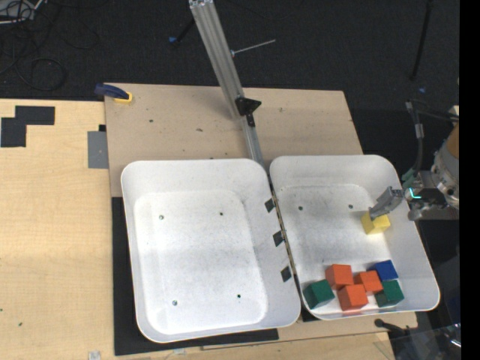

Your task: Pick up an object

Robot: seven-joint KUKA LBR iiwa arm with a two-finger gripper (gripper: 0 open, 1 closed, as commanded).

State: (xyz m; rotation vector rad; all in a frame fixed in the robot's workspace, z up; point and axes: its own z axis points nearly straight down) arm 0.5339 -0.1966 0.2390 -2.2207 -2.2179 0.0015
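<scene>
Left bin (199,253), white, lies on the counter (52,223) with wide open floor. Right bin (330,201) touches it along a clipped shared edge. Near its front rim cluster green block (319,293), orange blocks (352,285), blue block (385,269) and a second green block (390,295). Yellow block (376,223) sits apart, near the right wall, just below my claw (388,199). I cannot tell whether my claw is apart or together.
</scene>
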